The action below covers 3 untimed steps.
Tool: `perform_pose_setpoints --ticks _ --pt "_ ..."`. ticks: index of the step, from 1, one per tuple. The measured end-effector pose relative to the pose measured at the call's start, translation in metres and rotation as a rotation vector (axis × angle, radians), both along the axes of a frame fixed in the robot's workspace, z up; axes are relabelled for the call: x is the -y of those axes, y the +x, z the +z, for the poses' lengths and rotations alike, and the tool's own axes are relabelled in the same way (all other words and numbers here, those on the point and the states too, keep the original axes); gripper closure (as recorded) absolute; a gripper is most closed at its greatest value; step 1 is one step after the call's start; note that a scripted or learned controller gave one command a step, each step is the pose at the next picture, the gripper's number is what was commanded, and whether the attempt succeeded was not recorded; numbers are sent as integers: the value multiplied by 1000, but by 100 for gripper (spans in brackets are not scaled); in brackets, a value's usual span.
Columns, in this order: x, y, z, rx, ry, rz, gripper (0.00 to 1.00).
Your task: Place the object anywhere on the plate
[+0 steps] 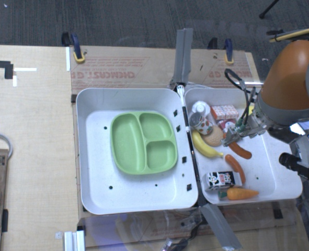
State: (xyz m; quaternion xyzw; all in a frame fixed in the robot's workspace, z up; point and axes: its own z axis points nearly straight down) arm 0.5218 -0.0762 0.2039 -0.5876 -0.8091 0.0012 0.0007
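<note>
The gripper point(231, 138) hangs low in the right bin point(279, 190) over the food pile, just above a red sausage point(240, 151) beside the yellow banana point(205, 146). The green three-compartment plastic plate point(144, 141) sits in the left bin point(91, 156), well apart.

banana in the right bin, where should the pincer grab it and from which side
Probably the banana's thick middle, coming straight down with the fingers across its narrow width. It lies flat and curved on the bin floor, its upper end close to a cookie, so the lower half looks freer.
</note>
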Motion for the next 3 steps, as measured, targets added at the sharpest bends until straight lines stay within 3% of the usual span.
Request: perform_pose_setpoints --ticks 1,2,3 --pt "-47 60 -13 2 1 416 100" --pt "-124 35 -13 -2 1 218 100" --pt "-124 35 -13 -2 0 218 0"
